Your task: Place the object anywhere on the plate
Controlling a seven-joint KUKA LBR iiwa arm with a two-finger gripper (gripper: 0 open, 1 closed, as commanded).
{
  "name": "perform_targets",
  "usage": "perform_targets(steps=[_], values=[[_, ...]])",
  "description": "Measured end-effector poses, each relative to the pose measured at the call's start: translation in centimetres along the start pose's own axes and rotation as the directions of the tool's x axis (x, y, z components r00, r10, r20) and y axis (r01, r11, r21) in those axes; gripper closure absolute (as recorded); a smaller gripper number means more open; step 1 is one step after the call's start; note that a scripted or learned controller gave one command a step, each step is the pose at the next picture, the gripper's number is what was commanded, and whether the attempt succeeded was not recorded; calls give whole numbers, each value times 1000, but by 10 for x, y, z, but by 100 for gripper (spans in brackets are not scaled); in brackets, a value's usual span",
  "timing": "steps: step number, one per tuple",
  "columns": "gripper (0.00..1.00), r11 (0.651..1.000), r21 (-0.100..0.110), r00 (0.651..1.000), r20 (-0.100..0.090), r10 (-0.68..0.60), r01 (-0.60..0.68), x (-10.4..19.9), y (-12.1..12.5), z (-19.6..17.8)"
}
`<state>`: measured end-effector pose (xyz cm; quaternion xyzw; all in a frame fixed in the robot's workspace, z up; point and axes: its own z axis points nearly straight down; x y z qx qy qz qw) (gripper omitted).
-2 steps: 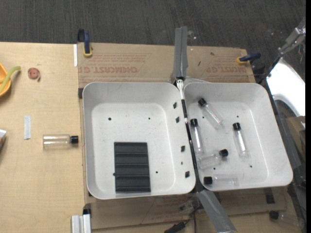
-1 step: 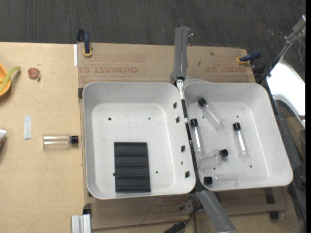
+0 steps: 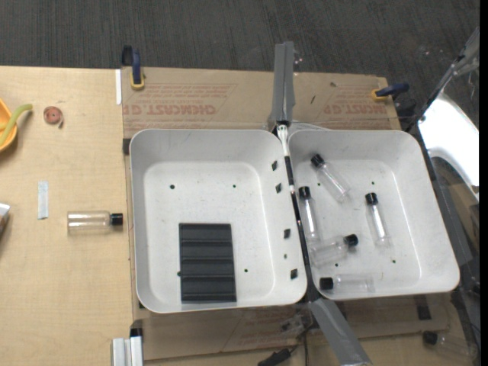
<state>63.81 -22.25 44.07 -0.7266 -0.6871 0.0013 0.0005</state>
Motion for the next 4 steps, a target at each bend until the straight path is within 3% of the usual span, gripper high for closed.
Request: perform_targets(steps=[1,2,3,4], values=[[0,987,-1,987,0,162,-162,56,18,0],[0,902,0,902,1,433,-433,7,19,1],[0,841,2,841,0,541,-541,8,3,1],[0,737,2,737,1,676,-676,62,18,3]])
